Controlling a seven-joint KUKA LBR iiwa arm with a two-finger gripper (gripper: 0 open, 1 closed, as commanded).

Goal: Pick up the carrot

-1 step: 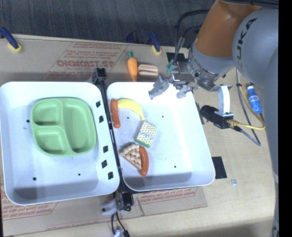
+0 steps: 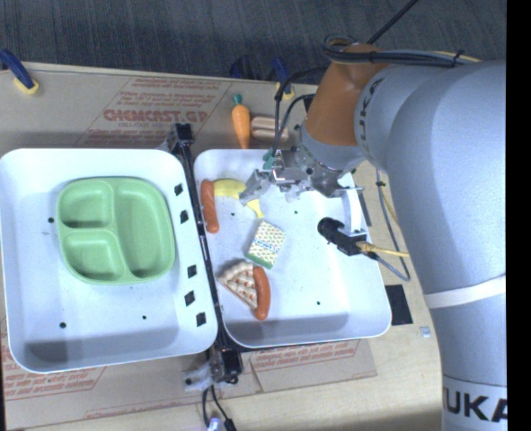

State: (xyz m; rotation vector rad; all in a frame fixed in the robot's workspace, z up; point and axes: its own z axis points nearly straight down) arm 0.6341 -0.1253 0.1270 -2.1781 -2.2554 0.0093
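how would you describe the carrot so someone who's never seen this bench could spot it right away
Find the right white bin, then look just past its far rim, onto the cardboard. The carrot lies there, outside both bins, small and orange with a green top. The hot dogs are redder, lack a green tip, and lie inside the bin.

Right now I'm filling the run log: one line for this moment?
carrot: on cardboard behind right bin | gripper: over bin's back edge | carrot not held
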